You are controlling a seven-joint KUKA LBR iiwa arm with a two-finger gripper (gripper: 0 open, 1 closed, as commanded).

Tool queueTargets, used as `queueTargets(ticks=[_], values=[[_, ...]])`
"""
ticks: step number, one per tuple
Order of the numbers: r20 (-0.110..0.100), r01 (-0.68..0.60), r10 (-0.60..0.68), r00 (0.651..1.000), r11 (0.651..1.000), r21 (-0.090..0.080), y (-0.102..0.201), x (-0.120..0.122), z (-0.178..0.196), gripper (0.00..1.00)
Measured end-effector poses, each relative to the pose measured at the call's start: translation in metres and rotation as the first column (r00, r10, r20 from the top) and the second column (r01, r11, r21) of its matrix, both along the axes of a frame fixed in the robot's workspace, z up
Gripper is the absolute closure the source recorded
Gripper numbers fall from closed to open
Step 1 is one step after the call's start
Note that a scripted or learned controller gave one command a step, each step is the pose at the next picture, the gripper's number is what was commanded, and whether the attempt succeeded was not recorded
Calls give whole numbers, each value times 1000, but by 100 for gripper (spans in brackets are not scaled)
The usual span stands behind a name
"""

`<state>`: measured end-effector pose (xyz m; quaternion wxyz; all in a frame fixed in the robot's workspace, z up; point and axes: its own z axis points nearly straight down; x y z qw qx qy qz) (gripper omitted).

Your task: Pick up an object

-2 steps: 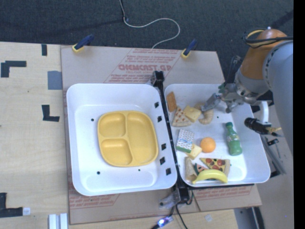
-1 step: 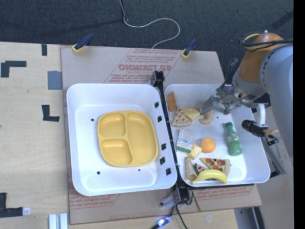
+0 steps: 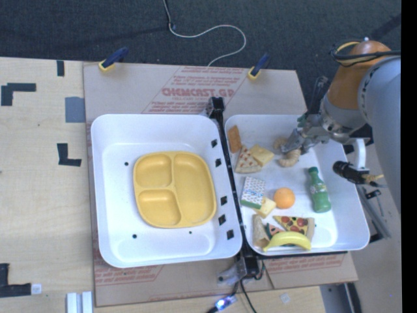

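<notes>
My gripper (image 3: 294, 142) hangs low over the back of the right bin (image 3: 345, 230), reaching in from the right. Directly under and touching it lies a small tan food piece (image 3: 287, 156). Whether that piece is held cannot be seen. Left of it are a yellow cheese wedge (image 3: 263, 154), a triangular sandwich slice (image 3: 245, 162) and a brown cracker (image 3: 234, 137). In the bin's middle lie a green bottle (image 3: 318, 190) and an orange (image 3: 284, 198).
A white-and-green packet (image 3: 253, 190), a small yellow cube (image 3: 266, 207), a banana (image 3: 287, 241), a pizza slice (image 3: 295, 225) and a sandwich piece (image 3: 260, 228) fill the right bin's front. The left bin (image 3: 111, 142) holds a yellow divided plate (image 3: 174, 189). A black divider (image 3: 223, 168) separates the bins.
</notes>
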<state>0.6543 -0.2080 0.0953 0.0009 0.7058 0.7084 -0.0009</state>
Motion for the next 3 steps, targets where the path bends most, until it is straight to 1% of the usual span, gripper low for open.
queueTargets(ticks=[1, 2, 3], values=[[2, 3, -3, 1000, 1000, 2, 3, 0, 43, 100], [3, 4, -4, 1000, 1000, 2, 1, -6, 89, 100], [4, 3, -3, 1000, 1000, 2, 1, -5, 132, 100]])
